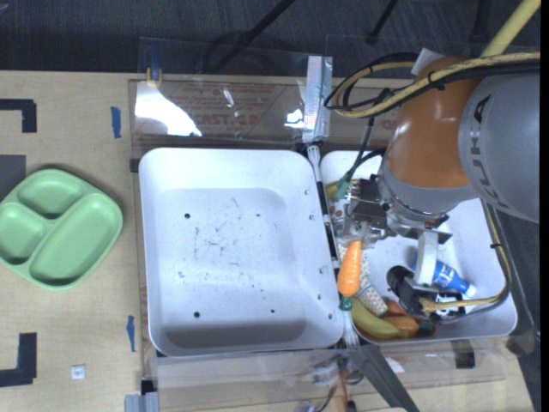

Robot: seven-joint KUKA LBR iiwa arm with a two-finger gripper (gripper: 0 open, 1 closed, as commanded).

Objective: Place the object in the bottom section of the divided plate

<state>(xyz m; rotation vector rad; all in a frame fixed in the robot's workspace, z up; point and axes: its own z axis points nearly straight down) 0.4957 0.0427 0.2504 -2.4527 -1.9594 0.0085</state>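
Observation:
A light green divided plate [57, 227] lies on the bench to the left of both bins; its largest section faces the lower right. My gripper [354, 215] is low over the left side of the right bin [502, 269], mostly hidden under the grey and orange wrist. An orange carrot [349, 267] lies just below the gripper, against the wall between the bins. I cannot make out whether the carrot is in the gripper's grasp.
The left bin [232, 247] is between the plate and the arm. In the right bin are a banana [371, 322], a blue and white bottle [436, 269] and a dark object [401, 280]. Cables loop above the wrist. A clear panel [232, 110] stands behind the bins.

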